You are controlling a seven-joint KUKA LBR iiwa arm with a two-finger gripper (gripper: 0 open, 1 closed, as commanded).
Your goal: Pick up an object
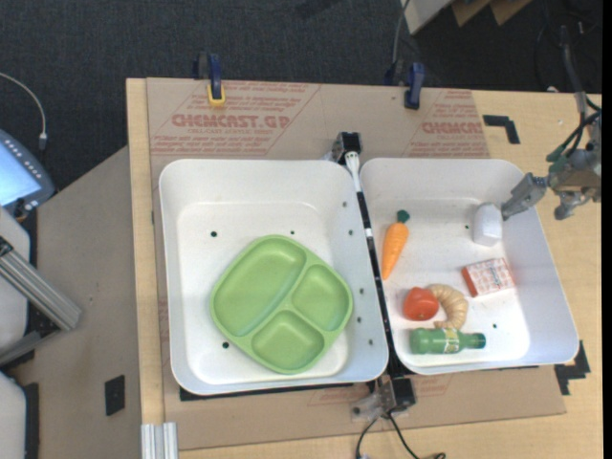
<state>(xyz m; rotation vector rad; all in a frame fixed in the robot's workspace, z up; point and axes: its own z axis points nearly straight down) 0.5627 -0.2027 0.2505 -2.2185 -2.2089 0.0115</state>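
The carrot (394, 246) lies nearly upright in the right bin (545, 342), green tip pointing away, well left of the pincer (545, 191), whose opening I cannot tell.

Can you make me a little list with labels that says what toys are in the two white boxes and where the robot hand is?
left bin: shallow white plastic bin holding a green divided plastic plate
right bin: shallow white plastic bin
right bin contents: orange toy carrot, red toy tomato, tan curved toy piece, green toy bottle, red-and-white small packet, white rounded object
end effector: at the right bin's right side, beside the white rounded object
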